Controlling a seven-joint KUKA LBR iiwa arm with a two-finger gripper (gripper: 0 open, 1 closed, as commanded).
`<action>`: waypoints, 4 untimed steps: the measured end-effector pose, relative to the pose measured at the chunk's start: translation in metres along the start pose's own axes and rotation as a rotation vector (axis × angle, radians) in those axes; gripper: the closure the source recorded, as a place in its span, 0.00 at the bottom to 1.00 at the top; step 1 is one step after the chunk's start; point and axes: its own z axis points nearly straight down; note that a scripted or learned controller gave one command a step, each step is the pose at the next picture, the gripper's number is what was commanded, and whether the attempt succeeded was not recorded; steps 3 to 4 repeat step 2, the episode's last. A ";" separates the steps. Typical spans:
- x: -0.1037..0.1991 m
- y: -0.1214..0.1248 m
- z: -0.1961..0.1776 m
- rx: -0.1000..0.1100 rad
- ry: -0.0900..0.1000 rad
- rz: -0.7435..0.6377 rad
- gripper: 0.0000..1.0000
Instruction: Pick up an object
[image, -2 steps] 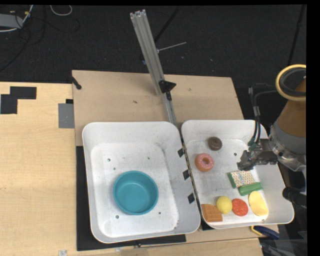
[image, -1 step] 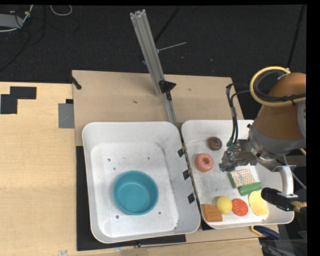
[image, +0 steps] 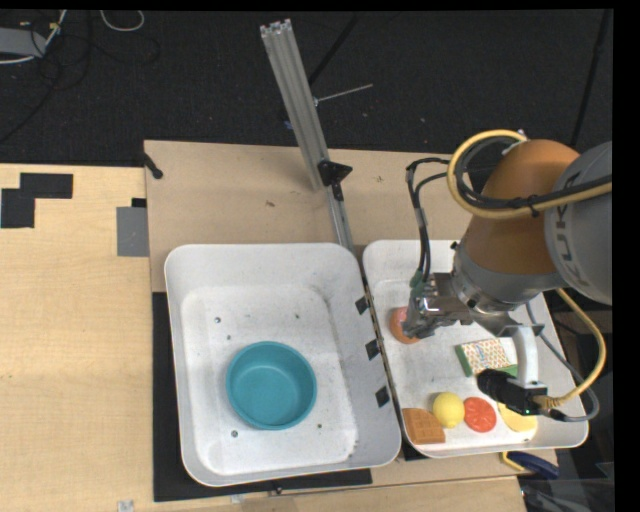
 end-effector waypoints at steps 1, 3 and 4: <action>0.045 0.006 -0.008 -0.001 0.000 0.000 1.00; 0.098 0.020 0.001 0.000 -0.001 0.001 1.00; 0.098 0.020 0.001 0.000 -0.001 0.001 1.00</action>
